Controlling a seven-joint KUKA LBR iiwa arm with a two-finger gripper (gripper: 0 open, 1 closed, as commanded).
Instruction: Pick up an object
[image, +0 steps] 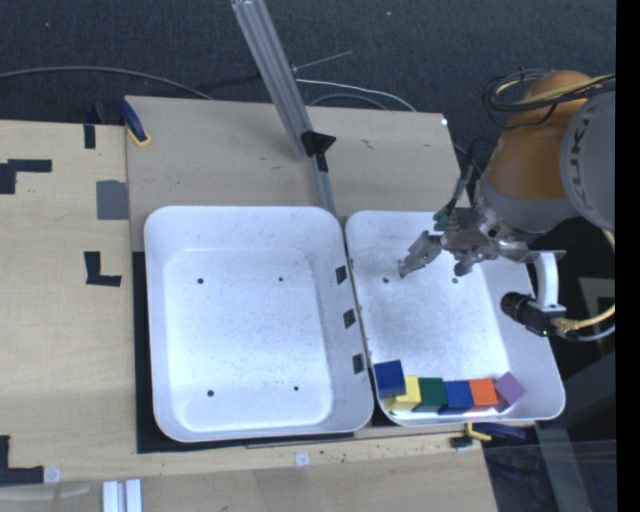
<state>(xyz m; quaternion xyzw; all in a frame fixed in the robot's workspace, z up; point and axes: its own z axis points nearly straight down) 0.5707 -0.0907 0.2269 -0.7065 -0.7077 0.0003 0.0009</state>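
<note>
Grey arm with orange band enters from the right of the frame; two-finger gripper (436, 256) hangs over the upper part of the right-hand shallow white bin (400, 310), fingers spread apart, nothing between them. Objects sit well apart from it, in a row along that bin's lower edge, toward the lower right of the frame: blue cube (388, 376) resting on a yellow block (406, 400), then green block (431, 392), second blue block (458, 395), orange block (483, 392), purple block (509, 386). Left-hand shallow white bin (180, 300) lies just beside, at frame centre-left.
</note>
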